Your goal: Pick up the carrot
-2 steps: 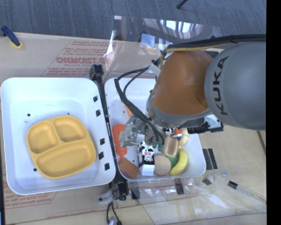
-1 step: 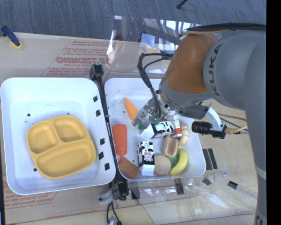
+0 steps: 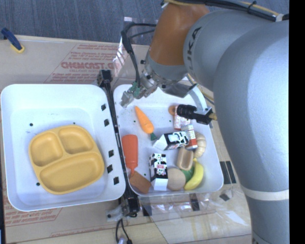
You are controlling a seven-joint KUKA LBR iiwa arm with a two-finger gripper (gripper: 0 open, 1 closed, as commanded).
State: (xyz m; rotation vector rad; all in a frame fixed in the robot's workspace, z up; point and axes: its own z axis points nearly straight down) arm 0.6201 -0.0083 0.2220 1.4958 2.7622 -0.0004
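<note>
The gripper [image 3: 128, 96] hung over the far-left corner of the right bin [image 3: 213, 184], w/ nothing seen between its fingers; couldn't tell if they were spread or closed. The carrot [image 3: 144, 120] lay on the bin floor just beside the tool, toward the near side, tip pointing at it, green end away. Near it sat an orange cylinder [image 3: 130, 150], a small milk carton [image 3: 172, 140], and a banana [image 3: 195, 177]. In the left bin [image 3: 15, 98], a yellow divided tray [image 3: 66, 159].
</note>
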